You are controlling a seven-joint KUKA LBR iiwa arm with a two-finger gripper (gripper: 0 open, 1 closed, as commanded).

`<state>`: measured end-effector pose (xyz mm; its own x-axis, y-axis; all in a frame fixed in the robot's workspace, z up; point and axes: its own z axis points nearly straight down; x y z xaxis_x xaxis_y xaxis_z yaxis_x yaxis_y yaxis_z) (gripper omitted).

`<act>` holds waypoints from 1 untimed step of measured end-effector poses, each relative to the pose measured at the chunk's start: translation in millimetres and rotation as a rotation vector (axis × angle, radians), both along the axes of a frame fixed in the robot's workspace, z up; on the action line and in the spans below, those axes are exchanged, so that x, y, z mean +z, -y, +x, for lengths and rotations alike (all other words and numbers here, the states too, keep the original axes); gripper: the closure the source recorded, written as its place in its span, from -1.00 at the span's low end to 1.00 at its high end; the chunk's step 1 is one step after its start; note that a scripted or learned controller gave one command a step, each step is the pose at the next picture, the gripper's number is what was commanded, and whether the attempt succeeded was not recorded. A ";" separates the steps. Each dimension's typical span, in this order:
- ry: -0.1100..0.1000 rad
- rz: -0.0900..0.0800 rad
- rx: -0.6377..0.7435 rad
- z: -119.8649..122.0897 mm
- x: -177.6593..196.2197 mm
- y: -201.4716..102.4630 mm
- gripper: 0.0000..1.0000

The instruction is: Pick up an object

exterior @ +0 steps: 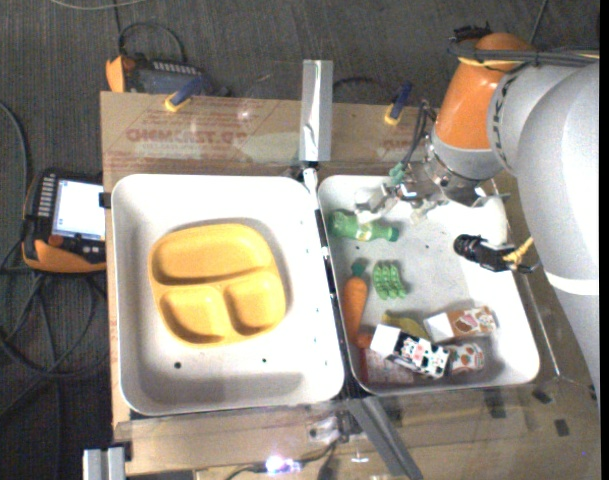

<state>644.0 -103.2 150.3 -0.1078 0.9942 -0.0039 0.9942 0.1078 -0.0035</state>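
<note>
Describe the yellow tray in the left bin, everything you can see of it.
The yellow tray looks like moulded plastic, with rounded corners and three compartments: one long one across the far side, two smaller ones nearer the camera. It lies flat, right side up, slightly turned, about the middle of the left bin, resting on the bin floor. Its compartments hold nothing, and nothing else touches it.

Yellow divided tray [220, 280] in left bin [134, 298]

Robotics laboratory test cell.

Indicators: an industrial arm [544, 138] at a desk [224, 133] fitted with two white bins [134, 368], clamps [182, 93] fixing a board at the rear edge, a handheld control pendant [69, 218] on dark carpet [44, 48], and loose cables [14, 308] across the floor.
</note>
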 end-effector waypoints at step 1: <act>0.012 -0.001 0.014 -6.3 -60.6 9.7 -1.00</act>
<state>637.8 -112.9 89.7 -0.1221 0.9925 -0.0066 0.9925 0.1222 0.0081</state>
